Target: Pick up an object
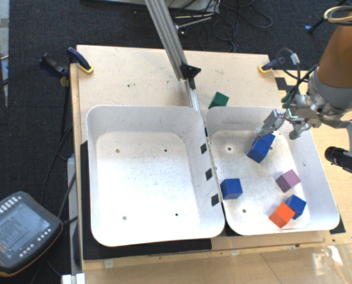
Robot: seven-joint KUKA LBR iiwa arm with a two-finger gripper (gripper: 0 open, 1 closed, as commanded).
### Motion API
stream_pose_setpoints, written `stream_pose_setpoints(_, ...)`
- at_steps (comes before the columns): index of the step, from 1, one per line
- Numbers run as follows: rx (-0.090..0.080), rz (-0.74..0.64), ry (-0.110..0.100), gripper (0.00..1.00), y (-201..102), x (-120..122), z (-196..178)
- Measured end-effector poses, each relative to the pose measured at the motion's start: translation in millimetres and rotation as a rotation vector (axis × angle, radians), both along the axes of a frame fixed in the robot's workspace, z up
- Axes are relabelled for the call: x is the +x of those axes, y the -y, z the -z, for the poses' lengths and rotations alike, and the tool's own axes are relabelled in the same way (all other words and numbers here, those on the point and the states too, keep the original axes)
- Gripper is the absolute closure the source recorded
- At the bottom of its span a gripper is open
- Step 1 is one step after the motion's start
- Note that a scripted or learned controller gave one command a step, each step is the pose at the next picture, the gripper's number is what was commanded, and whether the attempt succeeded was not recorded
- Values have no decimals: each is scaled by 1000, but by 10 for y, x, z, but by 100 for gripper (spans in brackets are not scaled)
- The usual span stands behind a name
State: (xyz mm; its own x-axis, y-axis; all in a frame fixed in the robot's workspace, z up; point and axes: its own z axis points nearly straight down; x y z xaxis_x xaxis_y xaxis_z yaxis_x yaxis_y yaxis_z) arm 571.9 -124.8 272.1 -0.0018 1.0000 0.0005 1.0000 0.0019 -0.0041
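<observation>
The pale surface (140, 78) carries 2 white bins (105, 123) over dark floor (34, 16) strewn with cables. The gripper (269, 129) pinches a blue block (260, 148) above the right bin.

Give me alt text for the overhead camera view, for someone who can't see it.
A grey robot arm reaches in from the right, its gripper right above a tilted blue block in the right white bin. That bin also holds another blue cube, a purple cube, and an orange cube touching a small blue one. A green block lies on the bench behind the bins.
</observation>
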Motion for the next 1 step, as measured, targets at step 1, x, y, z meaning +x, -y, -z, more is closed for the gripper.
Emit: stream_pose_setpoints(1,-1,1,4,0,2,6,-22)
